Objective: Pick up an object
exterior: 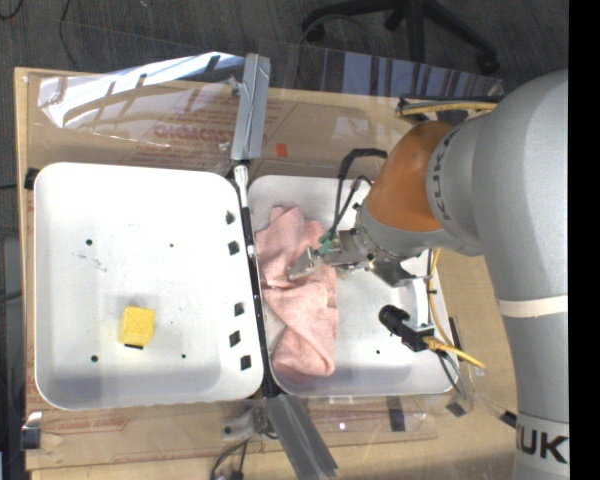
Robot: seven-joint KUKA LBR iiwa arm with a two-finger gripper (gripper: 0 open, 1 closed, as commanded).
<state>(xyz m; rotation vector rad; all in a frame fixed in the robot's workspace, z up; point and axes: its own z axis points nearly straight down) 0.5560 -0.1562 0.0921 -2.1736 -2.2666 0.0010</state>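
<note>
- Pink cloth [298,293]: a crumpled towel lying in the right bin [365,368], bunched along that bin's left wall and running from its upper part almost to its lower edge. You may take it as the likely target.
- Gripper [305,265]: poised over the upper middle of the cloth, its metal tips down at the fabric. You cannot tell from this slant how far apart the tips stand, nor whether any fabric lies between them.
- Yellow block [137,326]: a small piece in the left bin [70,198], well apart from the arm [450,193].
- Risks: the tips may pinch only a shallow fold, so the cloth could slide free on lifting. The fabric sits against the divider [250,268] between bins, and a trailing end could catch there. A black fitting with a yellow cable [455,351] hangs near the bin's right side and might snag.
- Surface: two shallow white bins side by side on a cardboard-topped bench [320,118], with clear plastic sheeting at the upper left.
- Room: dark carpet and a chair base [410,13] beyond the bench.
</note>
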